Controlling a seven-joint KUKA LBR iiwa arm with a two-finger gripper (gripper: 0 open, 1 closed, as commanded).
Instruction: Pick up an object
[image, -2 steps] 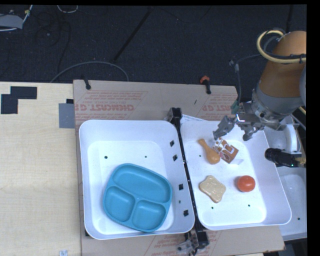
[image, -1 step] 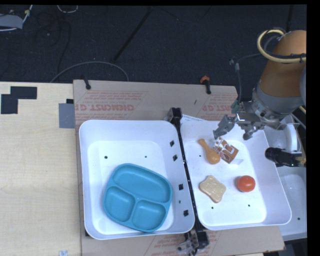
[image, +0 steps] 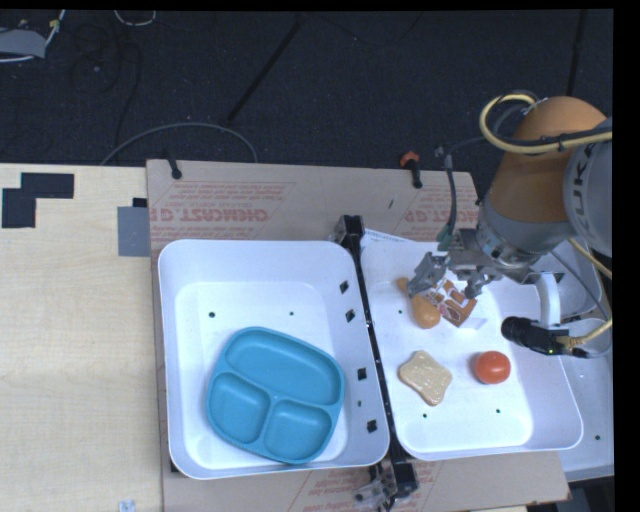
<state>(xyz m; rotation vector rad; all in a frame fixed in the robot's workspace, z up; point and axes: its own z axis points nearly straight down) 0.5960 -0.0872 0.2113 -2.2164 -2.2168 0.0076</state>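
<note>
Nearest me sits the blue tray (image: 272, 394) in the left bin (image: 190, 300), while across in the right bin (image: 560, 420) the gripper (image: 447, 287), fingers spread, hangs directly over the orange-brown piece (image: 426, 313), toast slice (image: 425, 377) and tomato (image: 491, 367) lying just beyond.

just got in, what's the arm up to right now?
The arm reaches in from the right and its gripper is down in the right bin, right over a small cluster: an orange-brown item and a red-and-white patterned piece. Whether the jaws have closed on either is not clear from this angle. A bread-slice toy and a tomato lie loose nearer the front of that bin. The left bin holds a blue divided plate, untouched.
</note>
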